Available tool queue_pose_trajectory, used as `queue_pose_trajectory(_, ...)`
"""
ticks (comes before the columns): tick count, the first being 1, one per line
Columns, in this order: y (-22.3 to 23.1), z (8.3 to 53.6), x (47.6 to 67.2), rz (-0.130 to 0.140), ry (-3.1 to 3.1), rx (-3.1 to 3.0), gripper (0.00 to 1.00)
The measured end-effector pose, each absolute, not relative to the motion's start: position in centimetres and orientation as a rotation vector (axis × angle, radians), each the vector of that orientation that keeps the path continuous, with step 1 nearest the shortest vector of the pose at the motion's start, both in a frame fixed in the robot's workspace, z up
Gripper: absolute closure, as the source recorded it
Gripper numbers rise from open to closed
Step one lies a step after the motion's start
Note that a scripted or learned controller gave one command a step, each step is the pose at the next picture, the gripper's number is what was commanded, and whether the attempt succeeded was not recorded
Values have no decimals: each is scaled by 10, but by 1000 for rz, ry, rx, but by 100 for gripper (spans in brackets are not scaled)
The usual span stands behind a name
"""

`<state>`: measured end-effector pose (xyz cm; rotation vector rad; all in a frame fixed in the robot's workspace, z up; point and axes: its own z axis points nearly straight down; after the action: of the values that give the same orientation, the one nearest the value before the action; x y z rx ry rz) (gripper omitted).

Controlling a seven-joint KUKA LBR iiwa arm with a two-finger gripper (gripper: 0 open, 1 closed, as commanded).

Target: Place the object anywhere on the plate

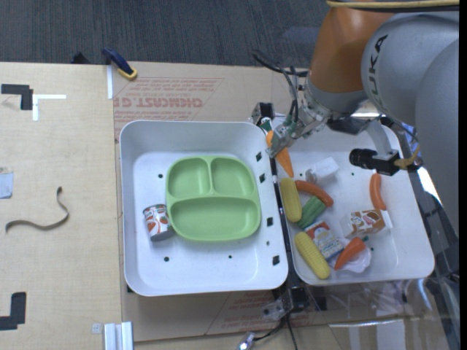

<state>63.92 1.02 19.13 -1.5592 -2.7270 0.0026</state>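
A green three-compartment plate [213, 199] lies flat in the left bin, below-left of the fingers [279, 138], which pinch an orange carrot [283, 160].

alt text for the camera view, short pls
Grey and orange arm reaches from the right, its gripper over the divide between two white bins, by an orange carrot. The left bin holds a green divided plate and a small can; the right bin holds toy food.

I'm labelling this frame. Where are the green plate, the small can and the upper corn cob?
green plate [213, 228]: camera view, bare floor of its large lower compartment.
small can [156, 222]: camera view, its printed side wall.
upper corn cob [291, 199]: camera view, middle of the yellow cob.
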Motion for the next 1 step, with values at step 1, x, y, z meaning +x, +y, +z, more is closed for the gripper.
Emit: queue_pose_trajectory(1, 10, 191, 639, 3, -2728, -1560, 0)
